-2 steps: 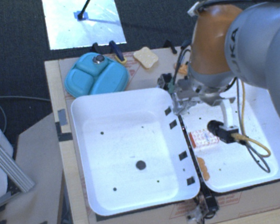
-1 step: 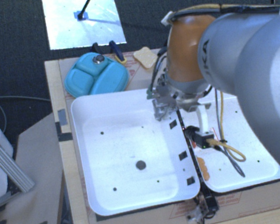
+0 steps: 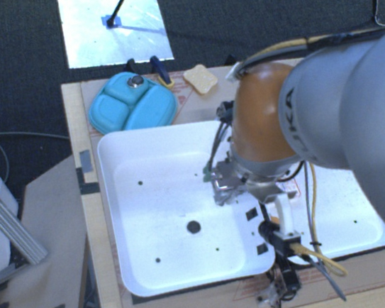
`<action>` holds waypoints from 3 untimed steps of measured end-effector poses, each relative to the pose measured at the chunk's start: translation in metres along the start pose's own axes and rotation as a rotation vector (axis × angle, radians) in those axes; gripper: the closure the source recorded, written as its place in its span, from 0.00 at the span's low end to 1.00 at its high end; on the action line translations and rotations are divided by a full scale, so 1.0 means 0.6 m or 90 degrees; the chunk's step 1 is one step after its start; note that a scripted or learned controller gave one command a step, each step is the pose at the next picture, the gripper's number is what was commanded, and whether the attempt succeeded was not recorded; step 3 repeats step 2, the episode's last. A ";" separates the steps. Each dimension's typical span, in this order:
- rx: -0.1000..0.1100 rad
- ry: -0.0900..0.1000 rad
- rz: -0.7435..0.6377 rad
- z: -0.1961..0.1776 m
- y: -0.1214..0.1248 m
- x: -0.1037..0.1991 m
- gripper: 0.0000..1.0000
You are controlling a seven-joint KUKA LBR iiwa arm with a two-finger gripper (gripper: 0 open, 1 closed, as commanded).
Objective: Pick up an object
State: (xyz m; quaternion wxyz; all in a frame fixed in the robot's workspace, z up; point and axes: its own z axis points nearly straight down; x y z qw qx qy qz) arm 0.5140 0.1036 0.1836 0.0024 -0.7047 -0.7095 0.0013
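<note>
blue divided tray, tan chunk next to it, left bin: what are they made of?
Blue divided tray: looks like moulded plastic, smooth, soft sheen. Tan chunk: matte, porous-looking, probably sponge or foam, unsure. Left bin: white, smooth, rounded corners, likely plastic.

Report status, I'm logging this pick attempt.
Pincer low over left bin, state unreadable. Small dark disc lies apart on bin floor. Blue divided plate, sponge behind bin, outside.
</note>
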 end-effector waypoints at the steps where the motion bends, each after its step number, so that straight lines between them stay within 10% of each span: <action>1: -0.017 0.002 0.000 -0.315 0.025 0.013 1.00; 2: 0.003 -0.002 0.000 -0.091 0.071 0.065 1.00; 3: 0.003 -0.002 0.000 -0.091 0.071 0.065 1.00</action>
